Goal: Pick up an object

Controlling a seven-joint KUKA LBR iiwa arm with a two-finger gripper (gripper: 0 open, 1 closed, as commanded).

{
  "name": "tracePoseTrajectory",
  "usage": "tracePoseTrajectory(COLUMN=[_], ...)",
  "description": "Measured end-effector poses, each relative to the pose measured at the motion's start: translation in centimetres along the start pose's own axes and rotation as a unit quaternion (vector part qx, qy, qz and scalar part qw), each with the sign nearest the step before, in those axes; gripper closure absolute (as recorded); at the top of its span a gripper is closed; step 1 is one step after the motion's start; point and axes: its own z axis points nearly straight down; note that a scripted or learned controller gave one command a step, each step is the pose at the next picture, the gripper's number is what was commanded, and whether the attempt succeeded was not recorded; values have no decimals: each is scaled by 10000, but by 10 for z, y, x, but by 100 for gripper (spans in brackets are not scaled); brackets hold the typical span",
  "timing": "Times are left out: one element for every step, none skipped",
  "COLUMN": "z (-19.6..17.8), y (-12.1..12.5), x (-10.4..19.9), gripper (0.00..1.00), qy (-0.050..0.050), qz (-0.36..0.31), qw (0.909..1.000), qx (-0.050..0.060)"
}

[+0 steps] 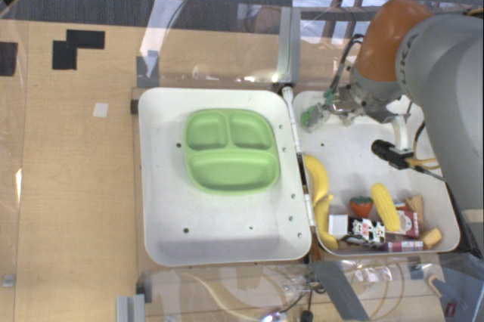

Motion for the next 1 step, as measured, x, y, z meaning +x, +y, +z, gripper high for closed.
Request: tracePoseTrajectory(z=[-100], y=[2], x=[6], gripper=[0], qy=[0], qz=[-11], qw=[10000], qx=[-4])
